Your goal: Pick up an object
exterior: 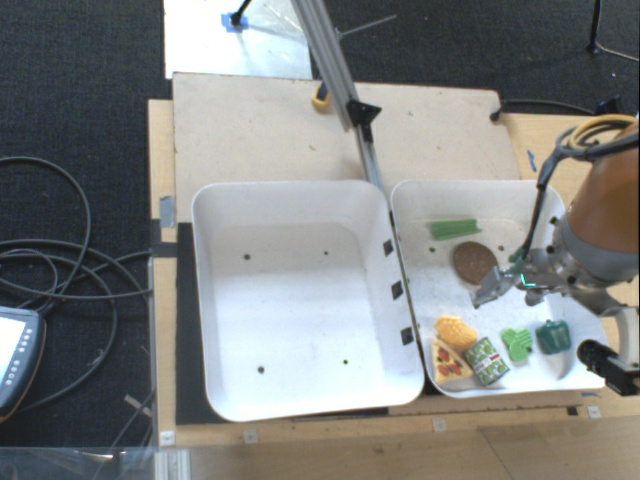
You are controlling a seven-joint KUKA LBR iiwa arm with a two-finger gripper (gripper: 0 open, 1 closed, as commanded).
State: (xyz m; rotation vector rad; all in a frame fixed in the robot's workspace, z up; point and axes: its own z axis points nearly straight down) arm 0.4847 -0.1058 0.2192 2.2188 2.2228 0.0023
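The gripper (497,290) hovered in the right bin (410,200), at four o'clock from the brown disc (473,262); whether its pincer was released or clenched, I cannot tell. This looked like the approach step, so the next move probably called for lowering squarely onto one object.

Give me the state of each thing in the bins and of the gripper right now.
Gripper: hovering over the right bin, nothing seen held.
Green block: lying flat, far side.
Brown disc: flat, beside the gripper.
Corn: on its side.
Pizza slice: flat, near wall.
Can: tipped over.
Left bin: resting level.
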